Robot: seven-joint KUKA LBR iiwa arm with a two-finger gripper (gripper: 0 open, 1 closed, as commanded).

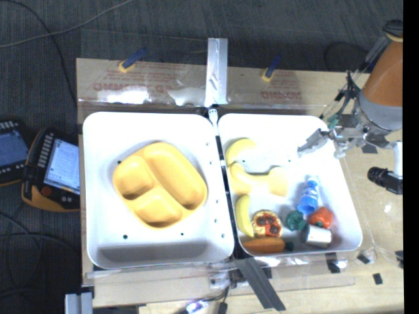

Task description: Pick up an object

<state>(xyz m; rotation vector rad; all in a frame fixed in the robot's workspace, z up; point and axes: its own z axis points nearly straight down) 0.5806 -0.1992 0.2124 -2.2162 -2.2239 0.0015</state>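
Up at the right bin's [288,124] far right corner, the gripper [325,139] hovers with nothing between its fingers; their spread I cannot tell. Below its jaws lie the blue bottle [308,197] and bananas [241,165].

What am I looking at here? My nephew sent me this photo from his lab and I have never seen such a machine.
This is one photo from a camera fixed above a workbench, looking down at a slant. The grey and orange shape at the right is a robot arm, which a program moves. At its end sits a gripper, a two-finger claw, hovering over the upper right corner of the right bin. I see nothing between its fingers.

Two shallow white bins stand side by side. The left bin holds a yellow divided tray. The right bin holds small toy items, including yellow banana-like pieces, a blue bottle and something orange at the front. The arm is meant to pick one up.
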